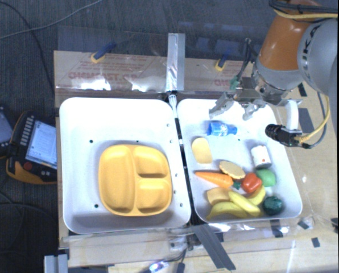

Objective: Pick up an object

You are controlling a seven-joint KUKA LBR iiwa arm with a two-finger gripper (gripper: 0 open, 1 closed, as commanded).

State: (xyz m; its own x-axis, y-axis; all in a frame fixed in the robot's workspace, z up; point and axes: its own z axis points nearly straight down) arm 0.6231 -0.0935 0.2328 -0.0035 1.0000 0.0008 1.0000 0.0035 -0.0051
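Gripper (235, 106) hangs over far part of right bin (186, 152), fingers spread wide apart w/ nothing between them; left finger tip approx at far-left of bin floor, right one nearer the middle. Just near of it lies a small blue bottle (221, 129), on its side, long axis running left-right, paler cap end pointing right; not touching the fingers. Rest of the items sit nearer in same bin: pale yellow piece (201, 149) by the divider, carrot (214, 178) w/ long axis left-right, thin tip pointing left, cookie-like disc (232, 169), red tomato (251, 183), green round fruit (267, 177), white-and-red small cylinder (260, 154), banana (238, 205) along near wall, dark green veg (272, 204) in near-right corner. Left bin (78, 118) holds a yellow divided plate (135, 179), roughly centred.
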